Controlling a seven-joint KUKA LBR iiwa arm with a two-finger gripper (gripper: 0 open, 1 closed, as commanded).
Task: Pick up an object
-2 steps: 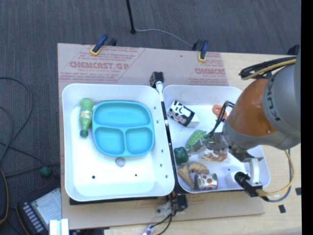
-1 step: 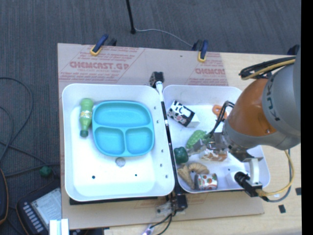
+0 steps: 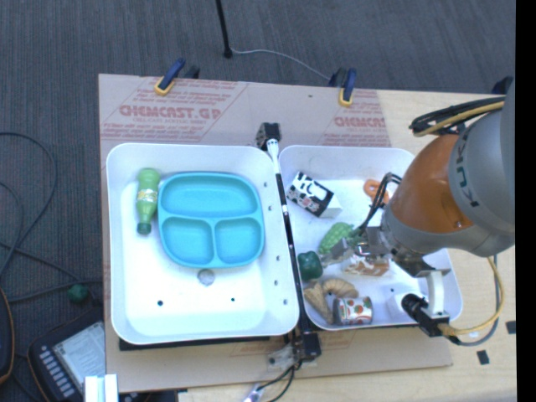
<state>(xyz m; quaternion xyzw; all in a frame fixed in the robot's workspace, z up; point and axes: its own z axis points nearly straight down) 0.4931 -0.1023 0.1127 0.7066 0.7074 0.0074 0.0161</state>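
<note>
Objects lie clustered in the right bin: green leafy item, croissant, small can. End effector sits low among them; grip state apparently obscured, cannot tell.

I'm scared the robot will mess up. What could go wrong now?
The pincer sits low in the crowded right bin. It might grab two things together, like the green leafy toy and the croissant. It might also bump the small can or push toys against the wall.
</note>
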